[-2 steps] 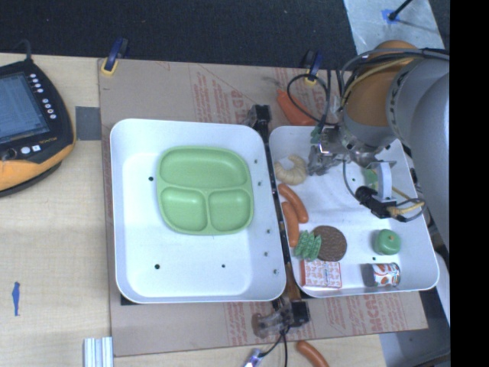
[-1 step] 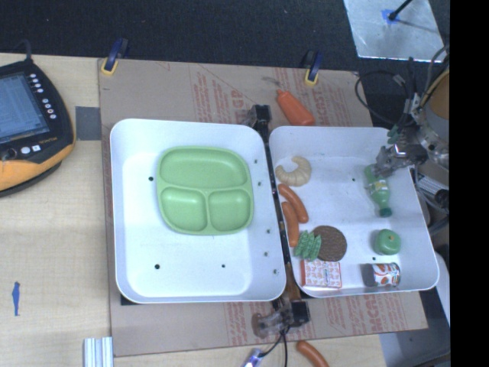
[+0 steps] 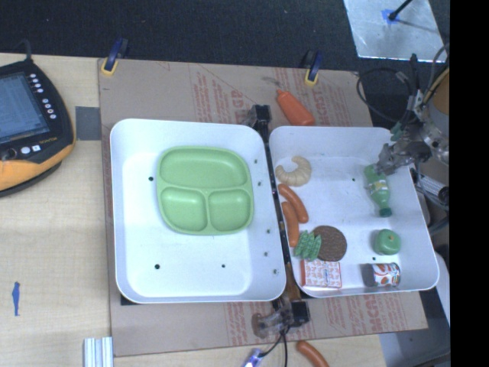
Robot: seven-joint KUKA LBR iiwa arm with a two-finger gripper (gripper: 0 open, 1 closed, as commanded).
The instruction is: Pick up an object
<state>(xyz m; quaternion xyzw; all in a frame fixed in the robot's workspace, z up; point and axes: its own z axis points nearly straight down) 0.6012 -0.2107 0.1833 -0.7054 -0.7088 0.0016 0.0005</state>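
My gripper (image 3: 391,156) hangs over the far right corner of the right bin (image 3: 344,147), just above the top end of a green bottle (image 3: 377,192) that lies on the bin floor. No object shows in its grasp. Also in this bin are a green round fruit (image 3: 386,241), a small can (image 3: 381,275), a brown cookie (image 3: 331,243), a green leafy piece (image 3: 309,245), a red and white box (image 3: 321,274), two sausages (image 3: 293,202) and a croissant (image 3: 295,171).
The left bin (image 3: 134,205) holds a green divided plate (image 3: 205,188). An orange carrot (image 3: 294,108) lies on the cardboard behind the bins and a sausage (image 3: 313,352) in front. A teach pendant (image 3: 27,125) sits at the far left.
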